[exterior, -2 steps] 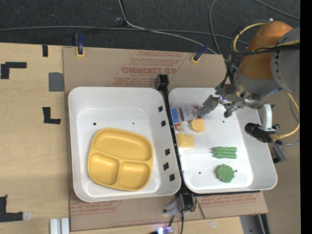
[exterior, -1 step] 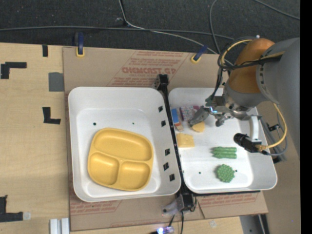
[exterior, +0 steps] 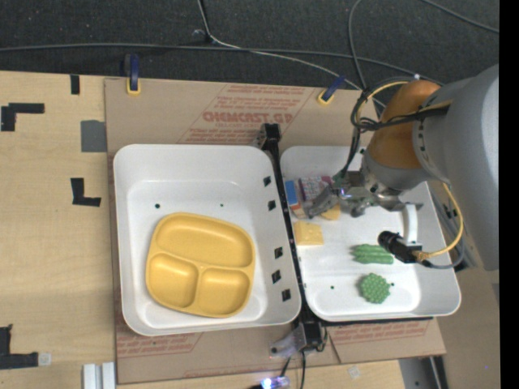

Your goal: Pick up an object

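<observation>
1. Lower right of frame: a round green object (exterior: 374,288) lies in the right bin (exterior: 438,298), well below the gripper.
2. Just above it: a green pod-shaped object (exterior: 372,254).
3. Centre: a pale yellow block (exterior: 308,233) lies just below and left of the gripper (exterior: 340,201).
4. Gripper state: cannot tell; small items (exterior: 306,190) lie crowded at its left.
5. Left bin (exterior: 130,168): holds a yellow divided plate (exterior: 199,263), well apart from the gripper.
</observation>
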`<state>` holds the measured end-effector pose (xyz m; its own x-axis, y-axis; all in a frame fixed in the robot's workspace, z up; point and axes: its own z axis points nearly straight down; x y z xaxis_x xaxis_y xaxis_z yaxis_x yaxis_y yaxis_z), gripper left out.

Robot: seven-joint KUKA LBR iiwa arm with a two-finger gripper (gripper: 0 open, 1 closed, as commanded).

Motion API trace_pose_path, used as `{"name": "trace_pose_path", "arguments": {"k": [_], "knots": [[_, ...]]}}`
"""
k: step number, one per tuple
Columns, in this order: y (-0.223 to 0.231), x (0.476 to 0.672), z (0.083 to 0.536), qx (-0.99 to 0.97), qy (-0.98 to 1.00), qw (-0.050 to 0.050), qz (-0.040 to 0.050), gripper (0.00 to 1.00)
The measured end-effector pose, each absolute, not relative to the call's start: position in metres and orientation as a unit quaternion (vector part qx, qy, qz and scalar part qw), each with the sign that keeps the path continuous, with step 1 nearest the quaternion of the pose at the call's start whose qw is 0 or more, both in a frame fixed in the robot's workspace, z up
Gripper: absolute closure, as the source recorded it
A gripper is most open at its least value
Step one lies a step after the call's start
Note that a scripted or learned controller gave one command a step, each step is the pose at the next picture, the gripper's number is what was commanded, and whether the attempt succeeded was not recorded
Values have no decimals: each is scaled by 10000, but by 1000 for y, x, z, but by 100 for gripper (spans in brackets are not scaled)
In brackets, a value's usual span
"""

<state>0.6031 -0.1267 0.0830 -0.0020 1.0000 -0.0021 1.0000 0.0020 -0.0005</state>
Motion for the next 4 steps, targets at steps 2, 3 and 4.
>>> {"name": "trace_pose_path", "arguments": {"k": [2, 3, 4], "knots": [[-128, 607, 138, 7067, 7075, 11, 8, 100], [-125, 609, 202, 7065, 7077, 21, 15, 100], [-125, 610, 255, 7066, 7076, 23, 14, 100]]}}
